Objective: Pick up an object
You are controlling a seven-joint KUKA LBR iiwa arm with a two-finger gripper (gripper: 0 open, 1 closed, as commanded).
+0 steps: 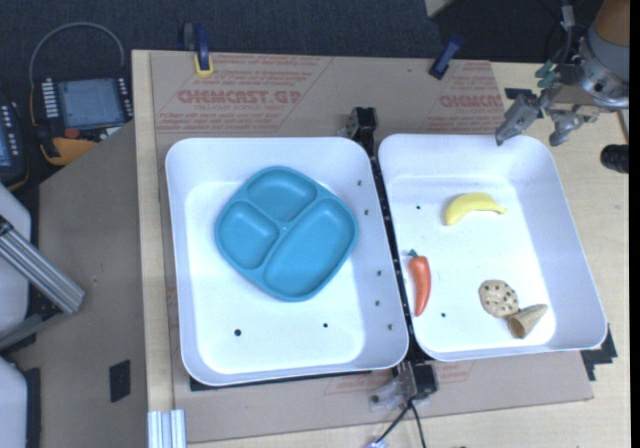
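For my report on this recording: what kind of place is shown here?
Probably a robotics lab bench: two white bins clamped to a board, toy food such as a banana, and a control pendant lying beside it.

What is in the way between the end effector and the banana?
Nothing visible. The end effector sits over the right bin's far right corner, and only bare white floor lies between it and the banana.
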